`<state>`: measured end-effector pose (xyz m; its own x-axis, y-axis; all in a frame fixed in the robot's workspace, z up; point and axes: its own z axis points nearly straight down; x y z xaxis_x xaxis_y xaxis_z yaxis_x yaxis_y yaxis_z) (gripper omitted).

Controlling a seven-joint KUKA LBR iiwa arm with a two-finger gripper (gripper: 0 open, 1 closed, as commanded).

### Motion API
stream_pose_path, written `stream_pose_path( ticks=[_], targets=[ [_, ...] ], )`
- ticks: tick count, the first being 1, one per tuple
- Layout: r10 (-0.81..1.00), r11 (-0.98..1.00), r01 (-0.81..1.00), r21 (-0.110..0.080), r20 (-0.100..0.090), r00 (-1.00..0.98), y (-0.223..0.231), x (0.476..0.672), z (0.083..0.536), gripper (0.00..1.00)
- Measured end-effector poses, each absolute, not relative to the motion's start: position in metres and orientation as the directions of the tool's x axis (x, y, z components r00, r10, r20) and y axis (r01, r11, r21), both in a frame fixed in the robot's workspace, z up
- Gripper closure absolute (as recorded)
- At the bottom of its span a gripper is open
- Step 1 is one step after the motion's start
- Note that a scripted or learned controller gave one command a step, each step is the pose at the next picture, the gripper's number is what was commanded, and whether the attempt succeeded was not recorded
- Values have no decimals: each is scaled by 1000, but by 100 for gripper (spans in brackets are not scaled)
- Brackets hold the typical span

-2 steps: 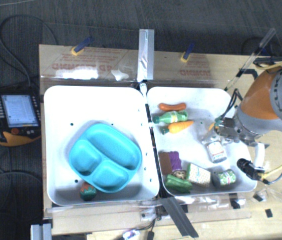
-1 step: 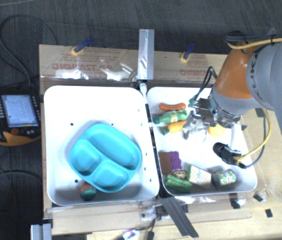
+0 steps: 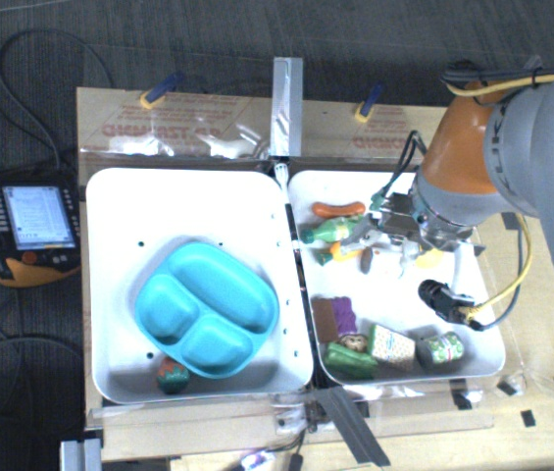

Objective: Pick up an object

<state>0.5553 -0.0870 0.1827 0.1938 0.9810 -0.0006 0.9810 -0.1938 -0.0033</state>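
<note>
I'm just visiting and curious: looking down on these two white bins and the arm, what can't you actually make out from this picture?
- Whether the gripper holds anything: blurred, and the wrist above hides it.
- The yellow item in the right bin: mostly covered by the arm.
- The small red and green thing in the left bin: partly tucked under the blue divided tray.
- The toys along the right bin's lower wall: too small and crowded to name.

Two white bins sit side by side on the surface (image 3: 95, 130).
The left bin (image 3: 110, 224) touches the right bin (image 3: 487, 351); clear plastic sheeting (image 3: 188, 140) lies behind them.
</note>
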Motion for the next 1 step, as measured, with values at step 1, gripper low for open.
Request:
stream_pose_path(
  ticks=[1],
  targets=[
    [979,-205,979,-3,-2,205,-93,583,105,0]
  ],
)
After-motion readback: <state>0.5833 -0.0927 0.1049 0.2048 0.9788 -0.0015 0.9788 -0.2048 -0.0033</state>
